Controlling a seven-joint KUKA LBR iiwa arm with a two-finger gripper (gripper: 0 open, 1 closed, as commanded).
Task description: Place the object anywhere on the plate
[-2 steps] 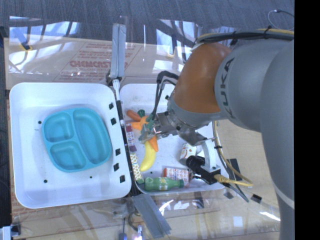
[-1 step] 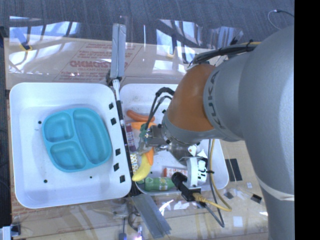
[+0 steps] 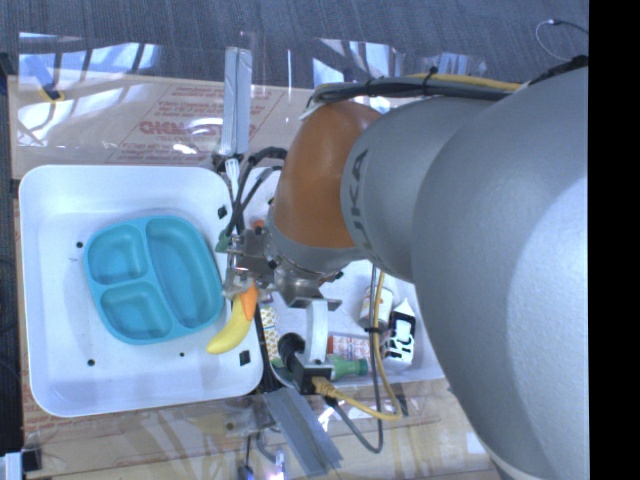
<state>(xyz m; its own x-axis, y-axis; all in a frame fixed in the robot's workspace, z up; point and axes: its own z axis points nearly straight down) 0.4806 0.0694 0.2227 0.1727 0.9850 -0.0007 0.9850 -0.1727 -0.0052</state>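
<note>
Banana (image 3: 231, 330) lay frame centre-low, long axis slanting lower-left, top end under gripper (image 3: 247, 286) (grasp, finger spread: cannot tell); blue plate (image 3: 150, 278) just left.

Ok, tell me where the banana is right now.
The banana is in the left bin, just off the blue plate's lower-right edge, below the gripper.

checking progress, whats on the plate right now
Nothing visible in the plate's three compartments. A banana hangs beside its right edge under the gripper; the arm covers the right bin.
</note>
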